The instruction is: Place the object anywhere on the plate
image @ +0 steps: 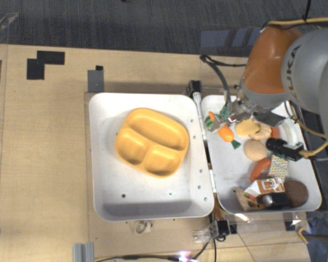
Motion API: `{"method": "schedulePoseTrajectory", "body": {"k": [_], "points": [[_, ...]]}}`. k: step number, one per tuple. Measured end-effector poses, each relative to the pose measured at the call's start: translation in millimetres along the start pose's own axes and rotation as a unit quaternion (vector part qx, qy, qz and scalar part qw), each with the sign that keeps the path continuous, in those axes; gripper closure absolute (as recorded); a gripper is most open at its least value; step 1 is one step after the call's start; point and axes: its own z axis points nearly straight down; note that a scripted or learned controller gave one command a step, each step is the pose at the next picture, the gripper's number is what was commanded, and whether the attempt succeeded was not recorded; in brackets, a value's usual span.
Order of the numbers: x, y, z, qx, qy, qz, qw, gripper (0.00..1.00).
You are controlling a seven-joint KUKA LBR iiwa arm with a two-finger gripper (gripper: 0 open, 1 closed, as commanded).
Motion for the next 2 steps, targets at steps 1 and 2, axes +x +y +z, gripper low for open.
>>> {"method": "schedulePoseTrajectory", "body": {"k": [1,2], "points": [[40.7,65.1,-47.9,-0.002,0.001,0.106,0.9944,1.0],[39.1,64.0,-47.3,-0.001,0.0,0.107,0.9943,0.0]]}}
